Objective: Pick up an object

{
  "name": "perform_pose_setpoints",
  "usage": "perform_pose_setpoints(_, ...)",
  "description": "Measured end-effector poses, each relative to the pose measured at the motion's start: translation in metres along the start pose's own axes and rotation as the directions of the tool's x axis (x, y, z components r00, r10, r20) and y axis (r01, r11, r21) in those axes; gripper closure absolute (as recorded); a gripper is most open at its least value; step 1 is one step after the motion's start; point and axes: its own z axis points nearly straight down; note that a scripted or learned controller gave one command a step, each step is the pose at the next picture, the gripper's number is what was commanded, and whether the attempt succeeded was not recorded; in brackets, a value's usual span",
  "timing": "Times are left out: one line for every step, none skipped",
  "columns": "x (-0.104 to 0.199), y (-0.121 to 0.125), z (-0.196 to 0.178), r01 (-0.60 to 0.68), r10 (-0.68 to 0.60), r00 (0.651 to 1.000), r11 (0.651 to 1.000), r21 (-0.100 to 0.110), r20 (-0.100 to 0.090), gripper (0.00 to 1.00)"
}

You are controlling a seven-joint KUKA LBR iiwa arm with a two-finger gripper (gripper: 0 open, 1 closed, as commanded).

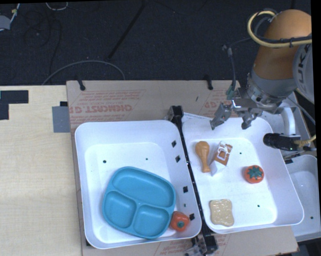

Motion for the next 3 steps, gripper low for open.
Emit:
perform_pose_setpoints(0.0,0.002,-0.007,0.002,-0.002,1.0,1.0,-0.012,0.001,0.0)
perform_pose_setpoints(0.007,0.006,0.054,0.003,-0.003,1.0,1.0,-0.007,0.001,0.0)
perform_pose_setpoints(0.009,0.01,0.098,0.003,-0.003,1.0,1.0,-0.008,0.001,0.0)
